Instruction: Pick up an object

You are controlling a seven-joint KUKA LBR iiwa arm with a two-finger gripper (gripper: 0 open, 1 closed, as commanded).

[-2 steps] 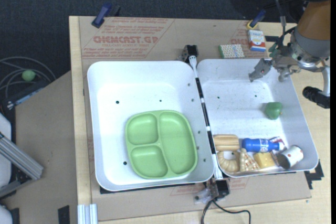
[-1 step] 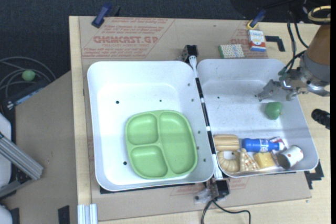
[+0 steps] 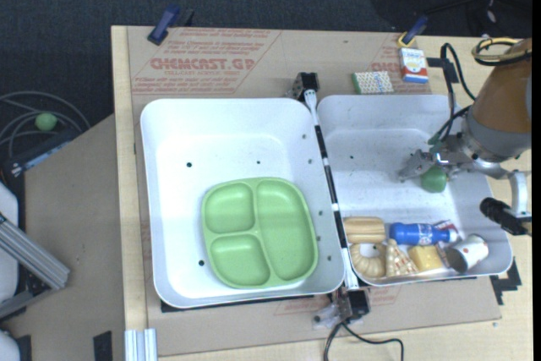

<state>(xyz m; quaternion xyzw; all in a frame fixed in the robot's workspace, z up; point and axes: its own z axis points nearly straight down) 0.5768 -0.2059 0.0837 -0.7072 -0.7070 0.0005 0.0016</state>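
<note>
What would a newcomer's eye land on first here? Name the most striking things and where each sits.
The green divided plate stands out first, lying in the left bin. In the right bin, the gripper sits at a small green ball, and a cluster of toy food crowds the near edge.

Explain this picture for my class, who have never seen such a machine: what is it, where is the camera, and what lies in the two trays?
The camera hangs above a bench and looks down at a slant. On the bench sit two shallow white bins side by side. The left bin holds a green divided plate. The right bin holds a small pile along its near edge: a bread roll, a blue tube, a white cup and other bits too jumbled to name. The machine is a robot arm, grey with an orange band, reaching in from the right. Its gripper, a two-finger claw, is low in the right bin, right at a small green ball. Whether it has gripped the ball cannot be told from here.
</note>
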